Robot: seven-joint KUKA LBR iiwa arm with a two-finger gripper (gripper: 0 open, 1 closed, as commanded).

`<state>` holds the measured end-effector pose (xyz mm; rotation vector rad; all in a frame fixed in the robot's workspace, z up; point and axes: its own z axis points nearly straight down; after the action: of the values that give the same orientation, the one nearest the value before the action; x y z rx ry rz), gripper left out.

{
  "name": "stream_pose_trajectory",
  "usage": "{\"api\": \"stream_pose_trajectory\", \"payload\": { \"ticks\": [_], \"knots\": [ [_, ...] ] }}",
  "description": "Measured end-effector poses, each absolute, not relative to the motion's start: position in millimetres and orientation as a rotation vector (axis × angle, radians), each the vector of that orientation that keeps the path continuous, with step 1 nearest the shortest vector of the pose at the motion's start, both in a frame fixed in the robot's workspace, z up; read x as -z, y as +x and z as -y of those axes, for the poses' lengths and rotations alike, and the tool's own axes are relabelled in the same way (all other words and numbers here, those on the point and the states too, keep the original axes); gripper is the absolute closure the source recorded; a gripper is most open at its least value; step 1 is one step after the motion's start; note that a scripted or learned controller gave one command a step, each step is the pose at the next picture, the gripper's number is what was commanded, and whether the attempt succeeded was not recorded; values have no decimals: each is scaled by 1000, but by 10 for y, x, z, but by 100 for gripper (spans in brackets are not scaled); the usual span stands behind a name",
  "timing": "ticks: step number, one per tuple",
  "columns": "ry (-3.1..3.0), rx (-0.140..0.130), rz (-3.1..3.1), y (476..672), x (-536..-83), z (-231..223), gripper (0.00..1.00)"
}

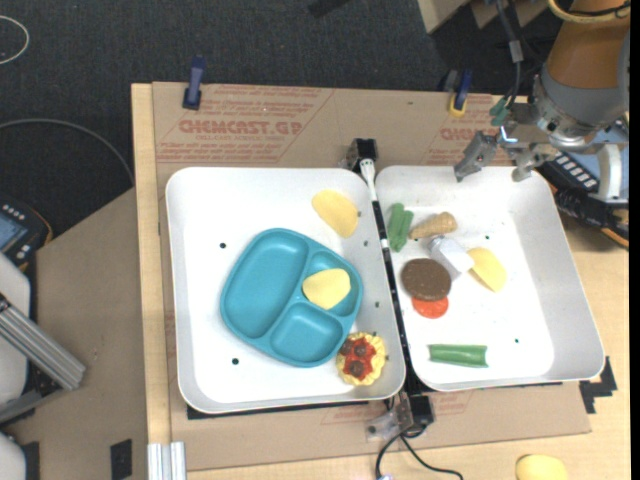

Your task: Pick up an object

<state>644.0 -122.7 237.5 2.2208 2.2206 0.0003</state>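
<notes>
Toy foods [440, 268] lay clustered in my right white bin [545, 298] — two-finger gripper [497, 158] hovered open above its rim, empty.

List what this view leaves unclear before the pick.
- Arm: cut off by the top and right edges above the orange band.
- Yellow object: cut by the bottom edge, identity unclear.
- White piece by the brown disc: too small to identify.
- End effector: open, above the right bin's far rim; height unclear.
</notes>
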Motion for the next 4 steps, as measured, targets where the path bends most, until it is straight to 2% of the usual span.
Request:
{"api": "stream_pose_trajectory", "payload": {
  "ticks": [1, 2, 3, 4],
  "knots": [
    [2205, -21, -2211, 6160, -4677, 1075, 0],
    [2213, -4, -2219, 6165, -4672, 1073, 100],
    [2205, -13, -2223, 6687, -5399, 406, 100],
    [2235, 19, -2226, 6645, -3555, 796, 100]
  ]
}}
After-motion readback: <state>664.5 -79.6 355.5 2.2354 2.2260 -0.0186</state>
